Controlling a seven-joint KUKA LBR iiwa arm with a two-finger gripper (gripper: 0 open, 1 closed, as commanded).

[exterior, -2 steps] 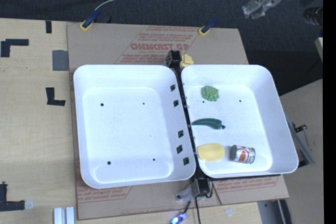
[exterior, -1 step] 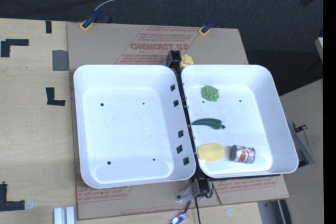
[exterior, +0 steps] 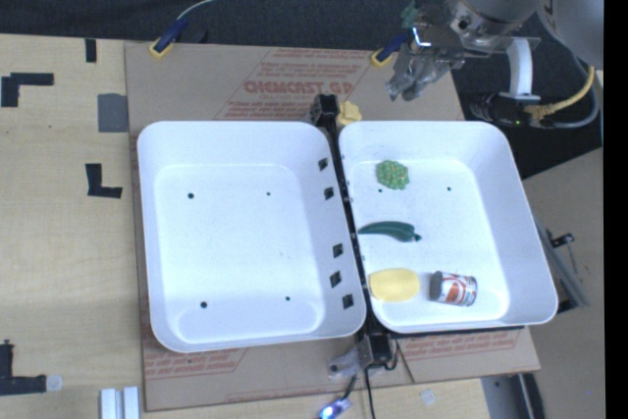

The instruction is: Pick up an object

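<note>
Fingers [exterior: 417, 78] state unclear, above the tabletop [exterior: 59, 211] beyond the right white bin [exterior: 491, 152]; bumpy green round object [exterior: 392, 175] lies at 6 o'clock, well apart.

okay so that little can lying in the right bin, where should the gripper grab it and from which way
Grip the can across its round body, midway along, coming straight down from above. It lies on its side near the right bin's front wall, long axis running left to right, so fingers should close front-to-back over the curved sides. The yellow object sits just off its left end, leaving little room there. The gripper hangs beyond the bin's far edge.
</note>
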